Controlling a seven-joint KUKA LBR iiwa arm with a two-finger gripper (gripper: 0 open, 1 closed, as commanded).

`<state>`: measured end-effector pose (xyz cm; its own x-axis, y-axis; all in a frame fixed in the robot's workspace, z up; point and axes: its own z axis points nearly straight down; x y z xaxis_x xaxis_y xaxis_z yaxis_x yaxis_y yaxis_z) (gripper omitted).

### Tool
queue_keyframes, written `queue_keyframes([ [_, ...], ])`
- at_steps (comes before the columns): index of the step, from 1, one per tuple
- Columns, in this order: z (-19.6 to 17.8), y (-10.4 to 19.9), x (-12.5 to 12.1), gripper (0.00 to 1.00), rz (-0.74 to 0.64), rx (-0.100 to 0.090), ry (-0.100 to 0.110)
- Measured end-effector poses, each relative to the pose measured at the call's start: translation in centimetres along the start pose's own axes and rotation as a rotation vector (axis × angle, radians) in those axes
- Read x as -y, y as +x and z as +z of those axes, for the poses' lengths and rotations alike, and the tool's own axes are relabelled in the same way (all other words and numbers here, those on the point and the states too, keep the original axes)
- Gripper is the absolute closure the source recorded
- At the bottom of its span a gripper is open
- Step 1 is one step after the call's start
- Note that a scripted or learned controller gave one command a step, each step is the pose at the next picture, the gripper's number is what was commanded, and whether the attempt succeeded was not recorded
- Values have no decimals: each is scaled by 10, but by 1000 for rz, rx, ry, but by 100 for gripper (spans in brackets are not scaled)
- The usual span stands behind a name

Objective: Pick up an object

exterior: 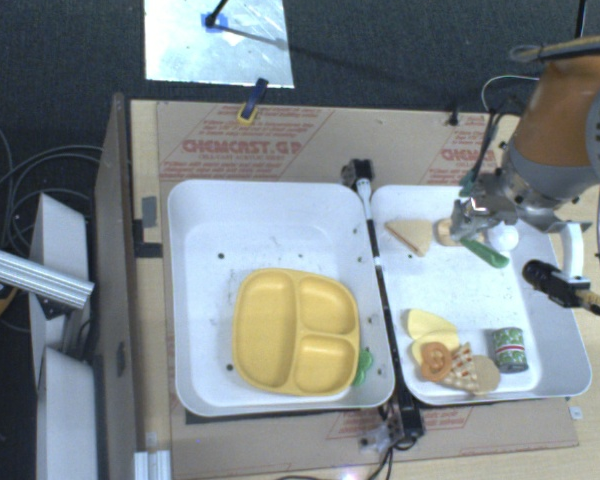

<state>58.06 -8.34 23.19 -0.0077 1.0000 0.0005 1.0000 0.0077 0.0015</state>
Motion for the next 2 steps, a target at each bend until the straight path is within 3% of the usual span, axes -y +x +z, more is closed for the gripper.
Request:
queue_keyframes([
  [1, 60, -99, 24, 100, 16, 4, 6],
  [2, 57, -93, 21, 0, 5, 2, 0],
])
